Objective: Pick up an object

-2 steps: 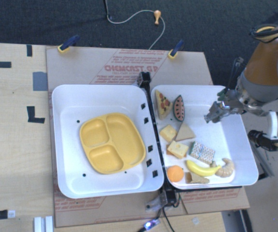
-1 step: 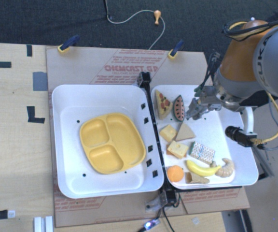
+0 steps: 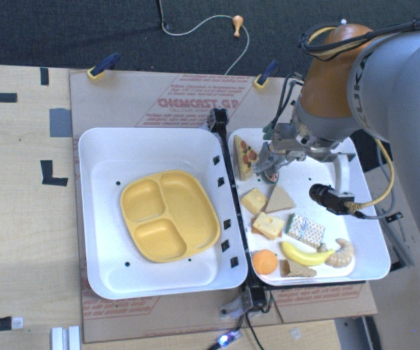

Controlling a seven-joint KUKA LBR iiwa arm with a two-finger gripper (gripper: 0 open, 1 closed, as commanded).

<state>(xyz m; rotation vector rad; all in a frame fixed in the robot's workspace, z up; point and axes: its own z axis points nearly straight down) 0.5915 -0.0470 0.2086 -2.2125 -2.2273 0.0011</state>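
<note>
My gripper [image 3: 268, 168] reaches down into the far left part of the right bin [image 3: 367, 217], just right of a pizza slice [image 3: 245, 156] that leans on the bin's left wall. A tan triangular wedge [image 3: 281, 198] lies right below the gripper. Nearer the front lie two cheese-like yellow blocks [image 3: 254, 200] [image 3: 267, 226], a patterned packet [image 3: 306, 230], a banana [image 3: 303, 254], an orange [image 3: 265, 262], a brown slice [image 3: 296, 270] and a pale croissant-shaped piece [image 3: 343, 253]. I see nothing clearly held.
The left bin [image 3: 104, 155] holds a yellow three-compartment plate [image 3: 169, 215]. A black divider [image 3: 224, 173] runs between the bins. A black cylindrical part [image 3: 329, 197] on the arm hangs over the right bin. Blue clamps [image 3: 102, 65] [image 3: 265, 73] pin the cardboard base.
</note>
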